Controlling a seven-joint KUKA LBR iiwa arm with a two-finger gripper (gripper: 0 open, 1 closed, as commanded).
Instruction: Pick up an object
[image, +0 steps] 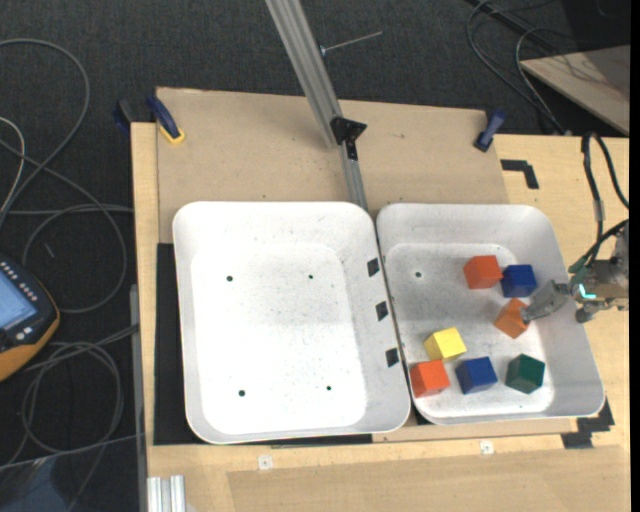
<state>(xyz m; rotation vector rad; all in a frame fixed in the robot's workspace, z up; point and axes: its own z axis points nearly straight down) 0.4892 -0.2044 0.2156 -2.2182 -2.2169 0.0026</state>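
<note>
Currently, the surface (300, 130) is carrying two white bins side by side. The left bin (200, 300) is sitting beside the right bin (455, 225), which is housing seven small blocks.

Items in the right bin:
- orange block (482, 271) and blue block (518, 280), lying just beside each other toward the far side;
- second orange block (512, 319), tilting, near the right wall;
- yellow block (446, 344), resting just above a third orange block (430, 376) at the near-left corner;
- second blue block (476, 374) and green block (524, 373), sitting in a row along the near wall.

Arm status: the end effector (548, 303) is reaching in over the right rim, its tip lying just beside the tilting orange block. At this size it is too small and blurred to judge how its jaws are standing, so I cannot tell.

Progress: judging by the layout, no block is showing between the jaws and every block is resting on the bin floor, so the pick looks not yet done. Closing on a block, most likely the tilting orange one, and lifting it clear are both remaining.
</note>
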